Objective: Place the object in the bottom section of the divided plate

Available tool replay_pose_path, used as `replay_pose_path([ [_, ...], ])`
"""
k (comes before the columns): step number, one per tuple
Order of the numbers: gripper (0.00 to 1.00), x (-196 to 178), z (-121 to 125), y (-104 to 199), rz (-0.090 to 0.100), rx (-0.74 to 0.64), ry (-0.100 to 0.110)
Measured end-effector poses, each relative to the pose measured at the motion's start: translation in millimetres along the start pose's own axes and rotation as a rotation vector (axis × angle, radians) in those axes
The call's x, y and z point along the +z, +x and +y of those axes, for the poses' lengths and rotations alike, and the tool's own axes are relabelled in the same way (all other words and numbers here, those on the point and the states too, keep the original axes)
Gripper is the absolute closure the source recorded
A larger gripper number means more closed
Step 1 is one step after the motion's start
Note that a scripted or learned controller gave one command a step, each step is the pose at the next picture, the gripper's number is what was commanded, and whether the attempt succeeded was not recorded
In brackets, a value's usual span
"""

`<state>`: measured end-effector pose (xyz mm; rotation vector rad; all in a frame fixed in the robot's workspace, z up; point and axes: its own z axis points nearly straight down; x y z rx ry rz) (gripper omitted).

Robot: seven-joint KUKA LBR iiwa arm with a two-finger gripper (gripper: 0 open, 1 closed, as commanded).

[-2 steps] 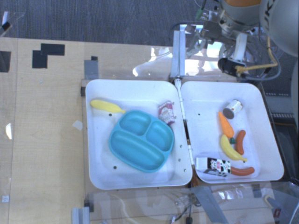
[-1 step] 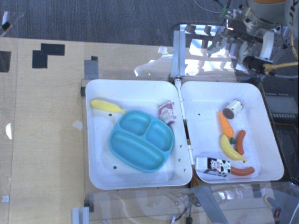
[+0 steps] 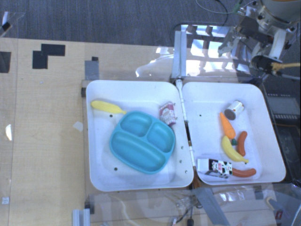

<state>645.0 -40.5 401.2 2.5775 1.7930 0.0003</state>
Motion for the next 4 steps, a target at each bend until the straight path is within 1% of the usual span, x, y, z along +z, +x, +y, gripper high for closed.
replay_pose_path([
  [1,0.0,64,38,-30,-0.001,0.042,0.003],
  [2,0.0,45,28,-33,0.0,-0.099,0.001],
  [3,0.0,52,58,-84,0.0,-0.114,0.0],
  [4,0.0,46,76,-131,0.0,-0.151,-0.002],
])
